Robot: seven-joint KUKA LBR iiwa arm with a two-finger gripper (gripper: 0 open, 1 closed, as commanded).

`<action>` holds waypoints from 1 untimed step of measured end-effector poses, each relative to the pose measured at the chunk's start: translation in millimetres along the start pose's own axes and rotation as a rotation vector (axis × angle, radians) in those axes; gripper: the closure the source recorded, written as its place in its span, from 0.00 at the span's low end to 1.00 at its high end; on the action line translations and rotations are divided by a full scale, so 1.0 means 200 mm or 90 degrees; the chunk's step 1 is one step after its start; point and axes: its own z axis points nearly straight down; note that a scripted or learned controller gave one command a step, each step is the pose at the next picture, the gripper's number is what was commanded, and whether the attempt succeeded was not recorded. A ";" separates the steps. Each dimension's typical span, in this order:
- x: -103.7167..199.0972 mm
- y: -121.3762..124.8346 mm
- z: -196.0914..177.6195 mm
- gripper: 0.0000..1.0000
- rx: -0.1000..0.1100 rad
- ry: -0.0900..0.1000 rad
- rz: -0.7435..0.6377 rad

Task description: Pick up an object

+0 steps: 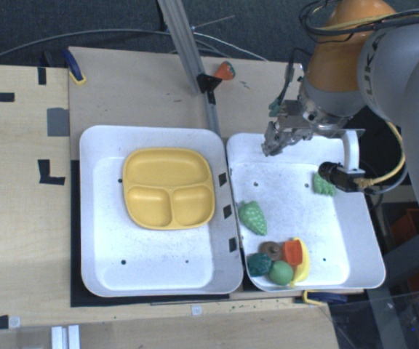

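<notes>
Toys sit in right bin (pixel 355 217): green leaf (pixel 253 217) mid-left, green piece (pixel 324 185) by right wall, cluster (pixel 282 261) at near edge. Gripper (pixel 273 147) hangs over the bin's far-left corner, holding nothing; finger state unclear. Yellow tray (pixel 169 187) in left bin (pixel 93 217).

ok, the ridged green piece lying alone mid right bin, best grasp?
Take the ridged green piece from straight above, fingers across its narrower width. It lies flat, elongated and slanted, with bare floor of the right bin all round, so both sides look free. The gripper is up near the bin's far edge.
</notes>
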 end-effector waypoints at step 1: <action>0.29 0.08 -0.01 1.00 -0.001 0.000 -0.001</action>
